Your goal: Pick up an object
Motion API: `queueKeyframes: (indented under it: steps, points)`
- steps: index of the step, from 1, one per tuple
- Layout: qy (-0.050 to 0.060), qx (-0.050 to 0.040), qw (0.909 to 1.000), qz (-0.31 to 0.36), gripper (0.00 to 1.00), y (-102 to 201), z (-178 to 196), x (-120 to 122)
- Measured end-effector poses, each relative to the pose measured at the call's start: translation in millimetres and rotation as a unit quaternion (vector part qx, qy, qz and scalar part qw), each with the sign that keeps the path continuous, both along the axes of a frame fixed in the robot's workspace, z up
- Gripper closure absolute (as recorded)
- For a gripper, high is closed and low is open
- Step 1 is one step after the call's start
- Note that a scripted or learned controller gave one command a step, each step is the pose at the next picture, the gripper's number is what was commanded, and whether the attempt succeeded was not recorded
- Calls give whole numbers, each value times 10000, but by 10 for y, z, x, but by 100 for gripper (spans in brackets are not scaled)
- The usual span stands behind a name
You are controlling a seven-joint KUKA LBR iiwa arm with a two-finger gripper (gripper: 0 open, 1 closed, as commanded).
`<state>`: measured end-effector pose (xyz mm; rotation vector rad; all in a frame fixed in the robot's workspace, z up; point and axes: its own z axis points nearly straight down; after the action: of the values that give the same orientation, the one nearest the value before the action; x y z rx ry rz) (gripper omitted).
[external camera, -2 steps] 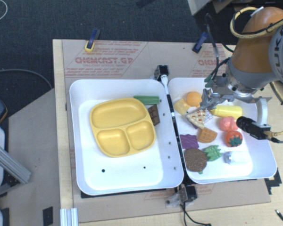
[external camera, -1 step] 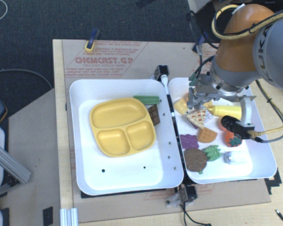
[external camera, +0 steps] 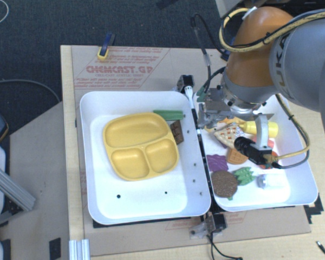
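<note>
- The arm [external camera: 260, 42], whose orange band sits closest under the camera, stretches in from the right. It covers much of the far half of the right bin [external camera: 292, 191]. Whatever lies beneath it cannot be checked, and that is a risk in itself.
- The gripper [external camera: 210, 114] hangs over that bin's far left corner, close to the wall it shares with the left bin [external camera: 146, 199]. From this angle I cannot tell whether it is spread wide or closed.
- The likeliest object is the pizza-slice toy [external camera: 227, 133], which lies flat just beside the gripper and partly under the wrist. A thin, flat piece offers little to pinch, so I judge a grasp here could close on nothing. So near the wall, a descent could also strike the rim.
- Toys crowd the near side of the slice: a yellow bottle [external camera: 260, 128], an orange cookie [external camera: 237, 157], a purple piece [external camera: 216, 161], a green leafy toy [external camera: 242, 175] and a brown patty [external camera: 225, 184]. A slightly off approach could push these aside or catch two at once.
- In the left bin, a yellow divided plate [external camera: 141, 145], a green stick [external camera: 168, 114] and a brown block [external camera: 177, 131] lie near the shared wall. They are at risk only if the gripper drifts across it.
</note>
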<state>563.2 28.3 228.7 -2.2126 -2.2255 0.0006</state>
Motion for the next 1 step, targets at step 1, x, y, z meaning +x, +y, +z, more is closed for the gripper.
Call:
queueKeyframes:
  steps: [1]
  points:
    - [-26, -4, 10000, 2, 100, 536, 69, 47]
